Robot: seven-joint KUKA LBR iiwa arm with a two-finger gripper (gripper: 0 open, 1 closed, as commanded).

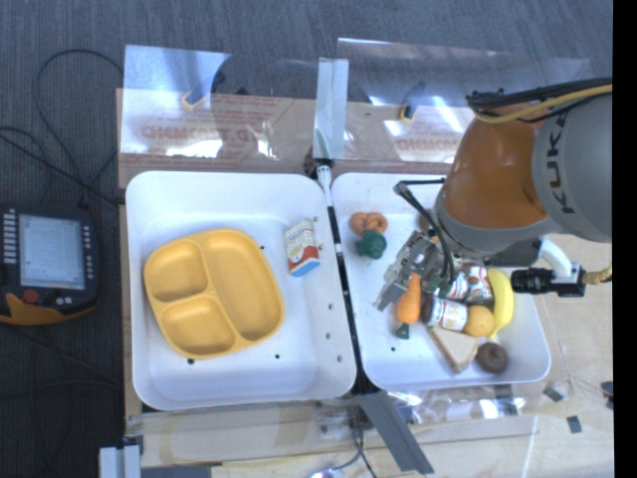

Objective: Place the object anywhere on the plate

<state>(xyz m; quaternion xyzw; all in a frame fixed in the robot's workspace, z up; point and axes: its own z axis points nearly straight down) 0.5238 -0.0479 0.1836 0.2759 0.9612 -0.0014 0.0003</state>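
Camera view: gripper (406, 279) low in right bin (528, 361) over the carrot (409, 304); can't tell jaw state. Yellow plate (212, 292) in left bin (159, 386), small carton (302, 246) just beside its upper right.

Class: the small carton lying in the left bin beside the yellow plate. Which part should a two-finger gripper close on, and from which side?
Probably from straight above, closing across the carton's narrow width at mid-body. It lies flat, apart from the plate and the bin wall, so both long sides look free.
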